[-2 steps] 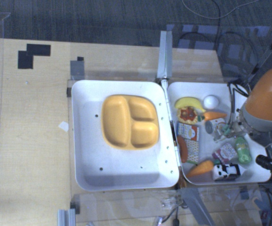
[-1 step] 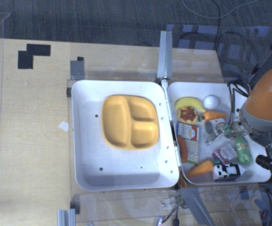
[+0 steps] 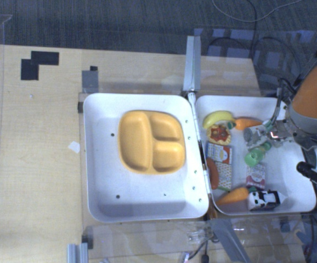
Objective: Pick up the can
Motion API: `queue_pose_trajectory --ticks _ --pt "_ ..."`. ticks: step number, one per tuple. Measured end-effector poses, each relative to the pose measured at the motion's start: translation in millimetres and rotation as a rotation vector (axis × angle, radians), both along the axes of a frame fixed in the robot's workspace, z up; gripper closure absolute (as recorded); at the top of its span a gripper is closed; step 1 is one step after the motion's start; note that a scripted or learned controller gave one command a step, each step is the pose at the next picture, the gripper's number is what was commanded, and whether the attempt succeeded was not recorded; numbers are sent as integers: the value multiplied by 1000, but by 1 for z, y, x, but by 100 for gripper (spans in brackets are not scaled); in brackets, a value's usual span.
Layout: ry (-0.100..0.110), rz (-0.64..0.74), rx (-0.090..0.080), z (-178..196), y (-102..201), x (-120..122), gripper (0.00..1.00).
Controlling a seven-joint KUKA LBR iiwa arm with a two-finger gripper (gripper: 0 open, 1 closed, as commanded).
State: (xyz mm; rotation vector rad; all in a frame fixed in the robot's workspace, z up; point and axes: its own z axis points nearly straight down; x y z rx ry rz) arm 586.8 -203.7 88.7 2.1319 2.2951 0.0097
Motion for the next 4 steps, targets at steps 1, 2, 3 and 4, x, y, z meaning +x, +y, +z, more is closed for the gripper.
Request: queue_pose_trajectory --ticks 1,2,3,4 --pt "-2 -28 0 1 16 -50 0" --pt "5 -376 11 -1 5 16 0" --pt "16 -236 3 -3 6 72 0" --pt "2 -232 2 75 5 84 0"
